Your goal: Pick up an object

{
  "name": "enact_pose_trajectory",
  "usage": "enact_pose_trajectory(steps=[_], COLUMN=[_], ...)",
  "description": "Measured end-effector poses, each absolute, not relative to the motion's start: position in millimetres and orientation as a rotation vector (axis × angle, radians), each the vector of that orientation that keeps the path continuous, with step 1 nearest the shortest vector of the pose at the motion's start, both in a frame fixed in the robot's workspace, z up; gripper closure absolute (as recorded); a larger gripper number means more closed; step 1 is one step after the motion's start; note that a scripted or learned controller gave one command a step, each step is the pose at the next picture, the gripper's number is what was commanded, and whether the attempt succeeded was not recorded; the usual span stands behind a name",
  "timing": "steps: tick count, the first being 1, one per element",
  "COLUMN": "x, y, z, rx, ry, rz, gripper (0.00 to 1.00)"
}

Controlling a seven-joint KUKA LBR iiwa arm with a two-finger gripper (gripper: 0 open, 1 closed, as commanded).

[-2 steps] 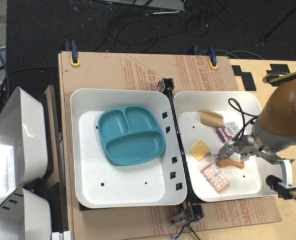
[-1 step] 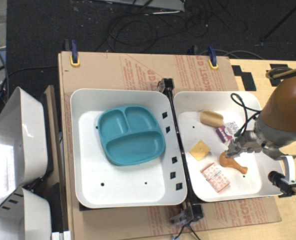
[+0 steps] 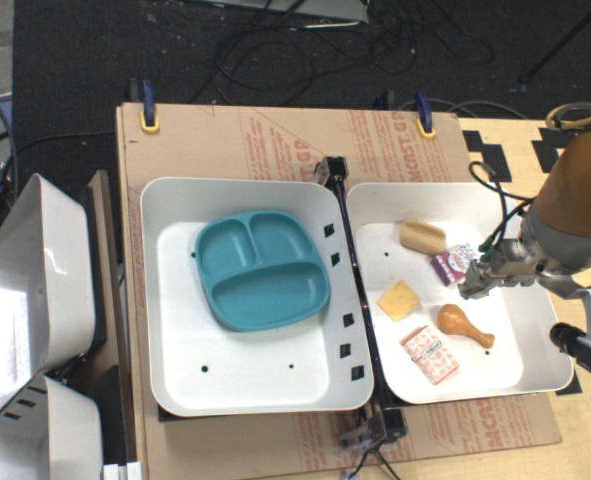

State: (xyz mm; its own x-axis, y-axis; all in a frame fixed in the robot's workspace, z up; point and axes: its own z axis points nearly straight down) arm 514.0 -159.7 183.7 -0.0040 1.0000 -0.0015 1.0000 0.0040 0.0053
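Right bin (image 3: 535,368): bread roll (image 3: 422,235), cheese slice (image 3: 399,300), drumstick (image 3: 464,324), red packet (image 3: 430,354). Gripper (image 3: 472,286) low beside purple wrapper (image 3: 453,262), likely its target; grip state indiscernible.

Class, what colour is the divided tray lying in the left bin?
Teal blue, plain; the camera view shows the divided tray best.

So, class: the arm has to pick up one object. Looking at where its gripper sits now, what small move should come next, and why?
Probably a short descent onto the purple packet: the gripper sits beside it in the right bin and nothing shows between its fingers.
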Motion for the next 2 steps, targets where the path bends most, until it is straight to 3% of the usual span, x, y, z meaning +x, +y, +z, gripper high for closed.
enact_pose_trajectory(steps=[1, 2], x=[516.8, 517.7], y=[-163, -163], z=[247, 263], rx=[2.213, 2.215], ry=[2.221, 2.223], rz=[0.005, 0.002], gripper=[1.00, 1.00])
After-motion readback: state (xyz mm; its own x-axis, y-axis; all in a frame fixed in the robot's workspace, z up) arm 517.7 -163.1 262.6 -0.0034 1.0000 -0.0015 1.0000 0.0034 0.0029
